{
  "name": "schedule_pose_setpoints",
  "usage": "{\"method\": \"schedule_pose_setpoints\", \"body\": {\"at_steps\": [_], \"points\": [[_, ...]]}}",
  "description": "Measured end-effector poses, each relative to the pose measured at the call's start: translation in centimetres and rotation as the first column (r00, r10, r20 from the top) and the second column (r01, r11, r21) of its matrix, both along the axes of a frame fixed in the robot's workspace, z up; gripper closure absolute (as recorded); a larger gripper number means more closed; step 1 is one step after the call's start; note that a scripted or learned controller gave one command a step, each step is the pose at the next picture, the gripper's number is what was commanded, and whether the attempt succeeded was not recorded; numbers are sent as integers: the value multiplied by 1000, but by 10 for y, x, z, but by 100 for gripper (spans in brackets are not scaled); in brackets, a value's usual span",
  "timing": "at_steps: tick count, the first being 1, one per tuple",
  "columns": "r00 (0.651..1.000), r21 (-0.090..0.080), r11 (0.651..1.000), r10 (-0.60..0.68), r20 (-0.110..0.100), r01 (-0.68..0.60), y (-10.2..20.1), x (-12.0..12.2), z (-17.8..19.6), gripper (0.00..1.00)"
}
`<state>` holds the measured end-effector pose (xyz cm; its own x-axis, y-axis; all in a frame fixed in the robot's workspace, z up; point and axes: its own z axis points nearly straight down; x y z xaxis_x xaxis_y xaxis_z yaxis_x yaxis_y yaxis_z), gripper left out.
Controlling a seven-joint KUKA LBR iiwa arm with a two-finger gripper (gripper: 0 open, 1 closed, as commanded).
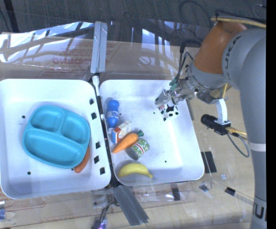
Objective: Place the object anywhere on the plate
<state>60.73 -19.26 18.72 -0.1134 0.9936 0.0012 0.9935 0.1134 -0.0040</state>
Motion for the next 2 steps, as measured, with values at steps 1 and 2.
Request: {"method": "schedule_pose_setpoints", "body": {"at_steps": [1,2], "points": [[988,0,988,153,0,-153,66,-61,64,100],[969,0,969,248,-1,-248,137,-76,17,100]]}}
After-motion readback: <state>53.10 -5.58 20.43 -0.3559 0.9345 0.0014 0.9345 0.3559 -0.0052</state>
